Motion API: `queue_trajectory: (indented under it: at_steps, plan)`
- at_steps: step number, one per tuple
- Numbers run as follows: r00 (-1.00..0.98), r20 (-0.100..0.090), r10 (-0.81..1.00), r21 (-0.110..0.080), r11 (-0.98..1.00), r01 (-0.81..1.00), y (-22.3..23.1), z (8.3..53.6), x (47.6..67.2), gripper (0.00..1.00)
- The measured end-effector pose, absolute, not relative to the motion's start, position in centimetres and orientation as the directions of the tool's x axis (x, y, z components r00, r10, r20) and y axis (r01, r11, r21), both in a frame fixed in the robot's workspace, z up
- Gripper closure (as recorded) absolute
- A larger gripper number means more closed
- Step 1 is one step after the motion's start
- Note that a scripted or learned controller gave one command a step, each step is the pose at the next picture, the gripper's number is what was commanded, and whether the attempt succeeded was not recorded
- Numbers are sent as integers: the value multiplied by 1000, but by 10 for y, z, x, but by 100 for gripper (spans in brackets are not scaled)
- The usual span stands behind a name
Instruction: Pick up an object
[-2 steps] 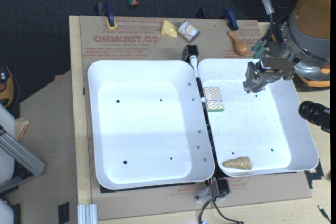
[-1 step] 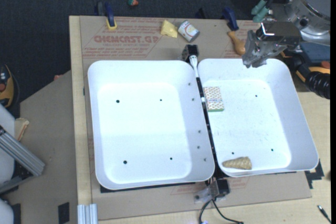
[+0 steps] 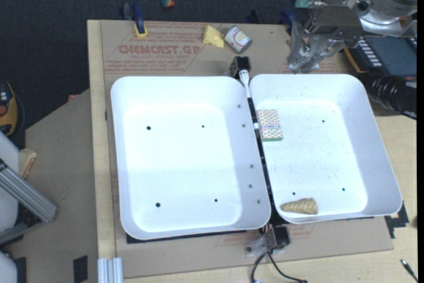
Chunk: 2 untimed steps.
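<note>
At the near edge of the worktop (image 3: 331, 242), a pale wood board with printed red lettering along its far side, black cable connectors (image 3: 275, 238) sit just below the seam where the two bins meet. The left shallow white plastic bin (image 3: 126, 142) has rounded corners, a smooth glossy floor and four small dark dots on it. The right shallow white plastic bin (image 3: 371, 142) touches it along a dark central strip and has a finely speckled floor.

In the right bin, at about 6 o'clock near its front wall, lies a tan, cone-shaped object with a rough, crusty surface (image 3: 299, 207). Farther back, at about 9 o'clock and just beside the bin's left wall, lies a small flat rectangular packet with a fine checked pattern and a green stripe at its near end (image 3: 270, 124).

Beyond the bins, on the board, rest a yellow wedge-shaped soft piece (image 3: 212, 36) and, just beside it, a small white and grey box (image 3: 238, 39).

At about 1 o'clock, the grey metal pincer (image 3: 306, 57) hangs over the right bin's far rim, apart from both objects in that bin. Nothing is seen between its fingers; whether they are spread or pressed together cannot be told.
</note>
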<state>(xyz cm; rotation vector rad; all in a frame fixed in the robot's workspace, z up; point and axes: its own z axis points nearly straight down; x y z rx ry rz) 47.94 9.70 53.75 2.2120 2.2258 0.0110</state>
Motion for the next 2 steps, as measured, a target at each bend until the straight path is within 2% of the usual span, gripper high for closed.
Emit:
queue_trajectory:
  at_steps: [1, 2]
  plan:
    - [-7, 2, 1000, 4, 7, 1000, 155, 535, 479, 100]
    - [-9, -1, 1000, -7, 9, 1000, 229, 503, 478, 100]
